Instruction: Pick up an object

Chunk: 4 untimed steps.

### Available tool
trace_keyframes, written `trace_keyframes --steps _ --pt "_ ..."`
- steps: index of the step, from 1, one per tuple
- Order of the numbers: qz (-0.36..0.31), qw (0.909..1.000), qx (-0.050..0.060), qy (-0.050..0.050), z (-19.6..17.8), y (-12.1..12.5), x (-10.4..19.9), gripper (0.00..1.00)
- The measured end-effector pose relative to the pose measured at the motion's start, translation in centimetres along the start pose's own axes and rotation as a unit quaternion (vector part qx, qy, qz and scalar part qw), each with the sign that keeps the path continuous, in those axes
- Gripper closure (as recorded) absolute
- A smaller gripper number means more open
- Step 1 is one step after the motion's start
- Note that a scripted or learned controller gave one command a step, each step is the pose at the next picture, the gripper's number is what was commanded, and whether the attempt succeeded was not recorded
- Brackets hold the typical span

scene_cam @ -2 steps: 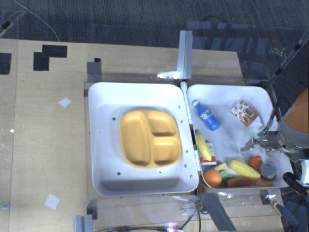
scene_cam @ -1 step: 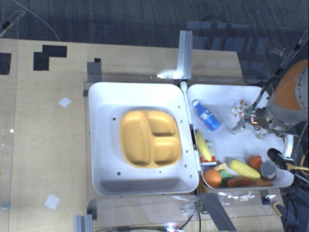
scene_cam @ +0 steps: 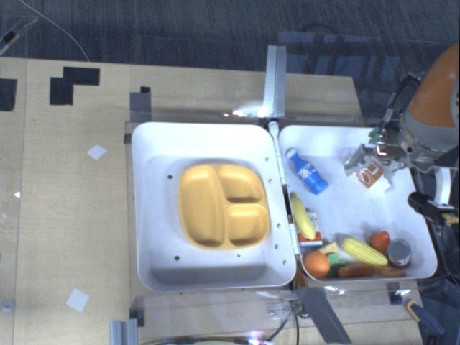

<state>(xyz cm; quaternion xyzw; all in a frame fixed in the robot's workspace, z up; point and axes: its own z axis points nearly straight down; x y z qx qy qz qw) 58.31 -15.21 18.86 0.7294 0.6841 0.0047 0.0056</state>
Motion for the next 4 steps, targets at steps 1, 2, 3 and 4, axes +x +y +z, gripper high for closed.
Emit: trace_keyframes --steps 1,2,3,4 --pt "-0.034 0.9994 0.005 -0.001 1.3 5.9 -3.7 0.0" --pt "0.026 0.9996 0.002 0.0 10.0 0.2 4.8 0.0" --pt "-0.072 0.9974 0.002 -0.002 10.1 3.8 6.0 0.0" --pt "-0.048 0.9988 0.003 -0.001 10.0 0.1 1.0 0.0"
